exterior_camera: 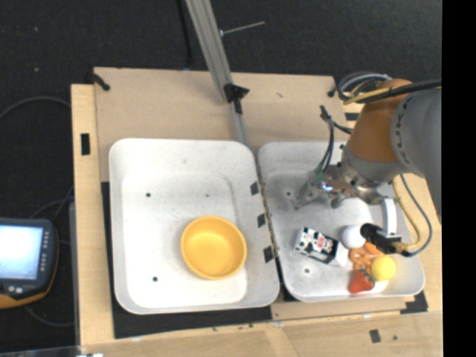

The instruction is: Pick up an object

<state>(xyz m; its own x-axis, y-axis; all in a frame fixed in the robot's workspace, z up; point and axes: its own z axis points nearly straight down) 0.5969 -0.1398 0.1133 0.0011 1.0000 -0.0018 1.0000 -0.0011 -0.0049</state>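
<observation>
We see the tabletop (163, 103) carrying two bins. The left bin (149, 169) holds just a yellow bowl (214, 246) near its front, lots of open room around it. The right bin (286, 162) has the arm (379, 132) over its far-right part, with the gripper (327, 188) low above the bin's bare middle. We cannot tell its state, too blurred.

The pickable things sit in the right bin's near-right corner: a black-and-white box (316, 244), a white ball (349, 236) just beside it, then orange, yellow and red bits (372, 270) bunched against the near rim.

We judge the risks as follows: the cluster is tight, so a descent could clip two things or shove them into the rim. The corner wall leaves little room on the right and near sides. The box has the clearest approach, from the left and far sides.
</observation>
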